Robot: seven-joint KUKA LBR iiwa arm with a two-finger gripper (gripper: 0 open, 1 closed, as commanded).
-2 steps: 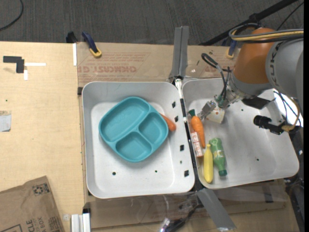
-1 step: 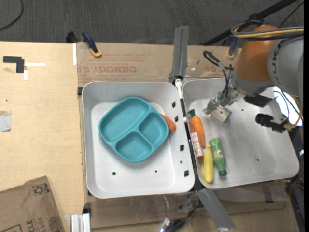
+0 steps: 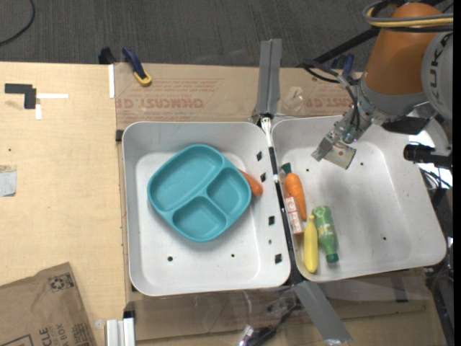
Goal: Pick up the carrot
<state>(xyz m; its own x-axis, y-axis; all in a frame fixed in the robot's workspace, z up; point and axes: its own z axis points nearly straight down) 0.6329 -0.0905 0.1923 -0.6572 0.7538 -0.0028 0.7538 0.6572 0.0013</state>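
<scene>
The carrot (image 3: 294, 190) is orange with a small green top. It lies in the right bin (image 3: 389, 215) close to its left wall, pointing toward the front. My gripper (image 3: 333, 151) hovers over the back middle of the right bin, up and to the right of the carrot and clear of it. Nothing shows in its grasp.
A red-and-white stick (image 3: 293, 215), a yellow item (image 3: 310, 246) and a green bottle (image 3: 325, 233) lie just in front of the carrot. The left bin (image 3: 144, 251) holds a teal divided plate (image 3: 199, 192) with an orange item (image 3: 253, 184) at its right edge.
</scene>
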